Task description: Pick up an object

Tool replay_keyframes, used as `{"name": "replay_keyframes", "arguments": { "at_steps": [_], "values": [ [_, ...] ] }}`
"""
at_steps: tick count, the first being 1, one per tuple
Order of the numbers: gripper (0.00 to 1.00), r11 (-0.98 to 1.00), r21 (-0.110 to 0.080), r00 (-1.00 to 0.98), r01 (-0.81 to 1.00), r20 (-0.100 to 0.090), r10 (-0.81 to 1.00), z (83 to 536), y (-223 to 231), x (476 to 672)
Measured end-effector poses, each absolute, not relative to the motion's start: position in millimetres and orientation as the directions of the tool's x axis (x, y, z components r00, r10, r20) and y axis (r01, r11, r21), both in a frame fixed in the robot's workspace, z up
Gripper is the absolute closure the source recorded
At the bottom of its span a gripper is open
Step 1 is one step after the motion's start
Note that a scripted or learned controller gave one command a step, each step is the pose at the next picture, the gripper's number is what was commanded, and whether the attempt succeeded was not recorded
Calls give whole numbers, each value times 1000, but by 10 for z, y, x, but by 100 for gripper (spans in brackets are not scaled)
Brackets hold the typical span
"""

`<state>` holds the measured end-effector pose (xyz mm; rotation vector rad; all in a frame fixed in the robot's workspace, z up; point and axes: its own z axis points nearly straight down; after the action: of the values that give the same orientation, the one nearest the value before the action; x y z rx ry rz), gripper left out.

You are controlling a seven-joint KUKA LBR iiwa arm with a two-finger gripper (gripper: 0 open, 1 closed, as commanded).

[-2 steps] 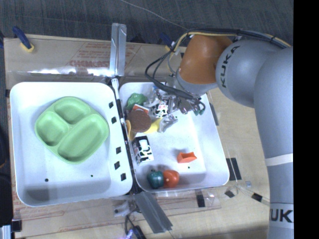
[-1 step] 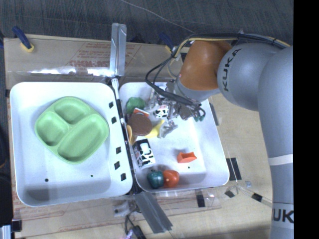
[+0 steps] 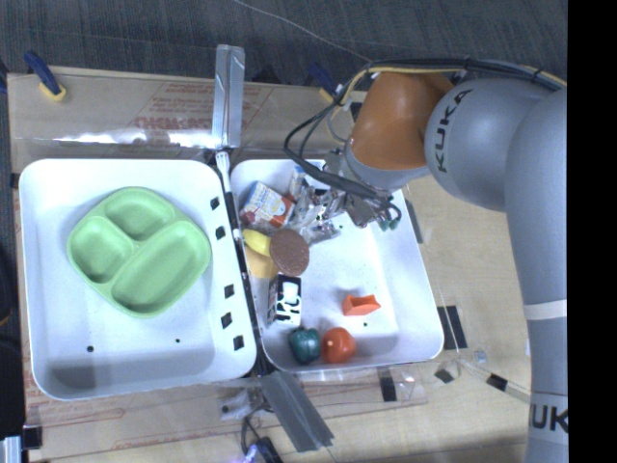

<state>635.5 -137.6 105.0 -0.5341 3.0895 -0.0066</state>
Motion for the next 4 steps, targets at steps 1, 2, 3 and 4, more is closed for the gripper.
{"name": "replay_keyframes", "arguments": {
  "at_steps": [1,2,3,4],
  "values": [
    [100,974,-5,-974,-228,-14,-228,2380,-926,6601],
    [100,973,-3,-973,-231,-9,-231,2435,-916,6594],
    [100,972,-4,-972,-233,-13,-233,2545,-907,6606],
    [100,972,-6,-972,-235,-18,-235,2656,-902,6618]
  ]
}}
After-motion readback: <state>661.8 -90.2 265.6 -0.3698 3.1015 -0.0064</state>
